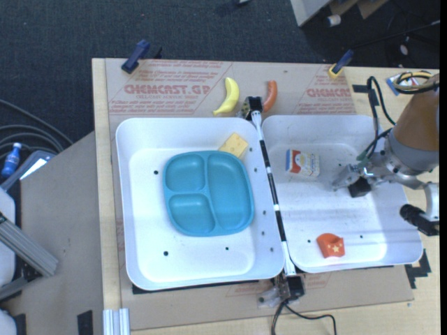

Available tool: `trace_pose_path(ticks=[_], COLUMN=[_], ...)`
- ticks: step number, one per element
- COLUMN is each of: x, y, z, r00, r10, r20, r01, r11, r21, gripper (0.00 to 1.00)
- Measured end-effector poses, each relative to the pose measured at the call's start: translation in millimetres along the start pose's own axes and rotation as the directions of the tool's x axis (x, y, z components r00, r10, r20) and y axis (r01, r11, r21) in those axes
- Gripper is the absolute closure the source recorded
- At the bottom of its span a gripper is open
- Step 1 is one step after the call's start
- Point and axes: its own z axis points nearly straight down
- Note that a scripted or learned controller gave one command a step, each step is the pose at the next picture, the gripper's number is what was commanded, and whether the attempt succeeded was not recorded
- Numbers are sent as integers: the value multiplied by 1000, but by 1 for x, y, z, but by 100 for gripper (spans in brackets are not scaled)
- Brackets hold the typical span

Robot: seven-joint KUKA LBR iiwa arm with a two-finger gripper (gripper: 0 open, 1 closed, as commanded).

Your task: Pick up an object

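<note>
Two shallow white bins side by side on a cardboard-covered desk (103,208). In the left bin (133,208), a blue divided plate (208,192) lying flat in the middle, with a small yellow block (234,145) just beyond its far right corner, touching or nearly touching the rim. In the right bin (398,253), a white carton (302,162) with red and blue print, lying towards the far left, and a small red-orange piece (330,246) near the front edge, well apart from the carton. Beyond the bins, on the desk, a yellow banana (228,96) and, just to its right, an orange carrot-like piece (269,95). Blue clamps at the far edge of the desk, one at the left (135,56) and one at the right (340,63). Grey arm (412,152) with its orange band reaching in from the right, wrist low over the right bin, jaws to the right of the carton and farther back than the red-orange piece, apart from both. Nothing seen between the jaws; whether apart or together, impossible to tell at this slant.
</note>
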Motion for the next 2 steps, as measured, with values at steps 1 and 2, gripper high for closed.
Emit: trace_pose_path(ticks=[1, 2], x=[0, 62], y=[0, 31], z=[-10, -118], r00=[1000, 1000], r10=[0, 0], r20=[1, -1], r01=[0, 0], r11=[1000, 1000], r21=[-1, -1], gripper=[100, 100])
